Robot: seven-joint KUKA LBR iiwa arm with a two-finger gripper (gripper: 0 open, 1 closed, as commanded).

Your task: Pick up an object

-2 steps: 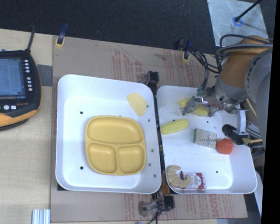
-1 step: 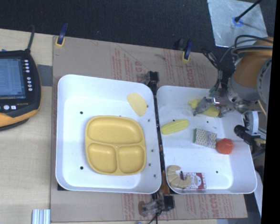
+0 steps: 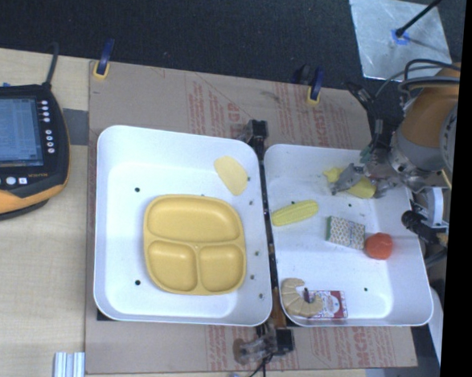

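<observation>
Grey arm's two-finger gripper [image 3: 356,181] sits low in the right white bin [image 3: 389,303], fingers spread open over a small yellow object [image 3: 362,188].

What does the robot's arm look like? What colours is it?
The arm is rounded, with a big orange band and grey parts beside it. Black cables loop above it. Its hand is small, dark metal.

Robot lab: teach pendant [image 3: 17,148], clamped cardboard [image 3: 194,100], bins [image 3: 113,215].
</observation>
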